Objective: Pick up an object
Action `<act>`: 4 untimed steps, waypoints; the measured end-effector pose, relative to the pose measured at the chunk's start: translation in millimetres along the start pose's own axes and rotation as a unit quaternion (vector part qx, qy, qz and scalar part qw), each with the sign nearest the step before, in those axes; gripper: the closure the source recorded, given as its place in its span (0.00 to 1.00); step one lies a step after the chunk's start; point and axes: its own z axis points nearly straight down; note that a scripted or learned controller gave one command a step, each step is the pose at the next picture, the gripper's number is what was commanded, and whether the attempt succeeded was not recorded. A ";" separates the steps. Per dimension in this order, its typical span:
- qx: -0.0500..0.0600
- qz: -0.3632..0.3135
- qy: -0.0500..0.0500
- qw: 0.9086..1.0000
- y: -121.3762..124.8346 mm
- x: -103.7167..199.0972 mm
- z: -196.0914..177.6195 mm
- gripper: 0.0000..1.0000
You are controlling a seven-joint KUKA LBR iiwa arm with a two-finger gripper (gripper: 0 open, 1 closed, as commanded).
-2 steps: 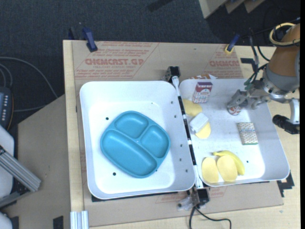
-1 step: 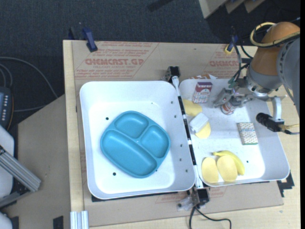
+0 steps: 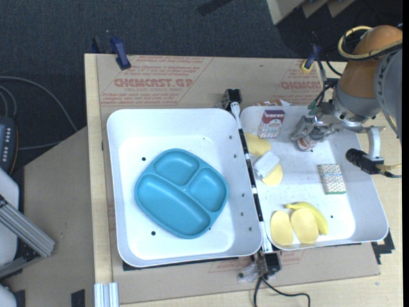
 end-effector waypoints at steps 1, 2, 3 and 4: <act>-0.001 -0.001 0.001 1.000 16.1 98.4 -90.4 1.00; 0.002 0.000 0.001 1.000 -33.9 177.3 -88.7 1.00; 0.002 0.001 0.001 1.000 -70.3 169.8 -112.9 1.00; 0.001 0.000 0.001 1.000 -83.0 199.9 -137.1 1.00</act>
